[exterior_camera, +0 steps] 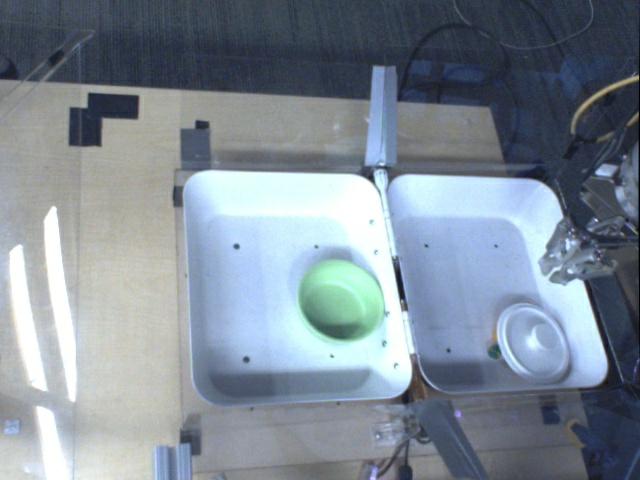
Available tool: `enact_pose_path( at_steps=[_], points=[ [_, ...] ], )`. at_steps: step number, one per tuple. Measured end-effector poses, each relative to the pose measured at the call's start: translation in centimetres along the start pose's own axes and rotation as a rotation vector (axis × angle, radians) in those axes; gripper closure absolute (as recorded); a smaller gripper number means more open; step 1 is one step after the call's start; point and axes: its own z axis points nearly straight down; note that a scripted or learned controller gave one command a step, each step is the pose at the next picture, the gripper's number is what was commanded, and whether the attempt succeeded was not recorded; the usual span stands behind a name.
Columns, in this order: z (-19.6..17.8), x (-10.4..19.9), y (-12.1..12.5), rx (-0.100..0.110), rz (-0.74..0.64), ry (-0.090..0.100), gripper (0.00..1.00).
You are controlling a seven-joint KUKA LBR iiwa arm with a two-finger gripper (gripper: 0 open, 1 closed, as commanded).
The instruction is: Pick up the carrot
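Note:
A small orange and green bit (pixel 493 349), possibly the carrot, peeks out at the left rim of a white bowl (pixel 534 340) in the front right corner of the right bin (pixel 450 258). Whatever else there is of it is hidden by the bowl. The gripper (pixel 570 263) hangs over the right rim of the right bin, up and to the right of the bowl and apart from it. Nothing shows between its tips.
A green bowl (pixel 342 299) sits upright in the left bin (pixel 240 258), near the divider between the two bins. A metal post (pixel 382 118) stands behind the divider. Cables lie on the dark floor at the back right.

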Motion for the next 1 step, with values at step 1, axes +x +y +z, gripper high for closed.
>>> enact_pose_path(
  at_steps=[1],
  points=[
    [5.01,-7.10,-4.92,-0.010,-0.280,0.002,1.00]
  ],
)
